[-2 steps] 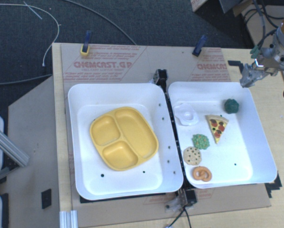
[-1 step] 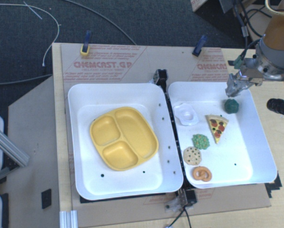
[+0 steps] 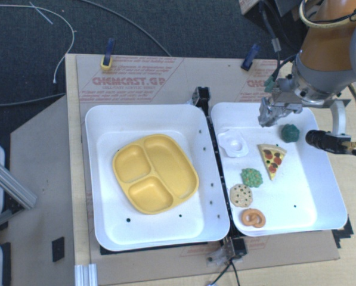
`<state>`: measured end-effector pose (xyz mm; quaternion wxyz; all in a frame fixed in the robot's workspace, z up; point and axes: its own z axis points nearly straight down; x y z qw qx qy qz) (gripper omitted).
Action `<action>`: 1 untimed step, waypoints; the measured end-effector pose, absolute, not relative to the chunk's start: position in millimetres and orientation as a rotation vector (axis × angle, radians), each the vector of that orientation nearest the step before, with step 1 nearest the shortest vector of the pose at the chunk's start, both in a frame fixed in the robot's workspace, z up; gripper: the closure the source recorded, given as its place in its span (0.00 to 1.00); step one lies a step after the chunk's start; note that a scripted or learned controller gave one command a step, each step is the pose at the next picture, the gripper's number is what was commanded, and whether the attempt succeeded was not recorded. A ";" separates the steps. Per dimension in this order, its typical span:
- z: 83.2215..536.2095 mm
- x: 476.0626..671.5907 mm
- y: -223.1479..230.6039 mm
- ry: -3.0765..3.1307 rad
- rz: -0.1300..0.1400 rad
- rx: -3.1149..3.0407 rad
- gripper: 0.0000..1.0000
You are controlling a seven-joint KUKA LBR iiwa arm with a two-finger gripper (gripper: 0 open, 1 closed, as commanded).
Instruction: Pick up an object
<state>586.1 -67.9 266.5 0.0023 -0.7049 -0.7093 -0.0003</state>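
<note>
While the gripper [image 3: 271,119] hangs at twelve o'clock in the right bin [image 3: 321,213], jaw state impossible to tell, nothing's lifted: the teal lump [image 3: 290,133] sits at its three o'clock, the pizza slice [image 3: 273,159] at six.

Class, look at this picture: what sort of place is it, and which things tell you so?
Probably a robot test bench in a lab: a robot arm reaches over two white bins, toy food like a pizza slice lies in one, and loose cables cross the floor.

A yellow divided tray [image 3: 155,173] lies in the left bin [image 3: 100,159]; the hand [image 3: 272,117] hovers over the right bin's [image 3: 321,189] far edge, beside a green toy [image 3: 290,133].
</note>
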 end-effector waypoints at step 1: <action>269.7 567.5 -18.7 -2.225 0.000 -2.213 1.00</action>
